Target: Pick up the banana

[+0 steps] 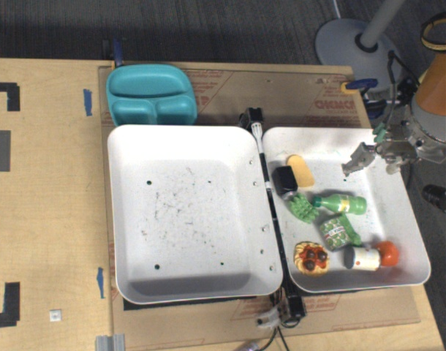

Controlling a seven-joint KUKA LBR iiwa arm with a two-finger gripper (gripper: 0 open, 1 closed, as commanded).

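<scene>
While the arm (428,101) reaches in from the right edge of the frame, the gripper (374,157) hangs over the upper right part of the right bin (417,265); fingers look spread, nothing between them. The banana isn't identifiable in the clutter, can't tell which item it is. In the right bin: a yellow block (302,170) beside a black object (284,179) at upper left, a green bottle (342,204) mid-bin, a green textured piece (302,208) left of it, a green can (336,232) below, a pizza-like toy (312,257) at lower left, a white bottle with a red end (371,256) at lower right. The left bin (186,210) fills centre frame; a teal tray (150,94) sits above it on the bench (47,196).
</scene>
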